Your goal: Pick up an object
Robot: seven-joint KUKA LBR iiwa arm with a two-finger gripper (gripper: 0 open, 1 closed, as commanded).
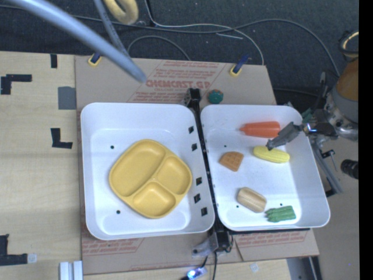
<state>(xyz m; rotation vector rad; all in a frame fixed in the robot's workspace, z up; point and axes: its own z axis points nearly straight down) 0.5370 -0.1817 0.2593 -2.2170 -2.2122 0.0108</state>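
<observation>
Arm reaches in low from right; claw (278, 140) tip just above the corn (271, 154); claw state cannot be told.

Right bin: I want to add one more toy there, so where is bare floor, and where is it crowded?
In the right bin, the widest bare floor is the strip between the yellow corn and the green piece, right of the bread roll. A smaller patch sits left of the waffle. The top is crowded: carrot, corn and the hand.
</observation>
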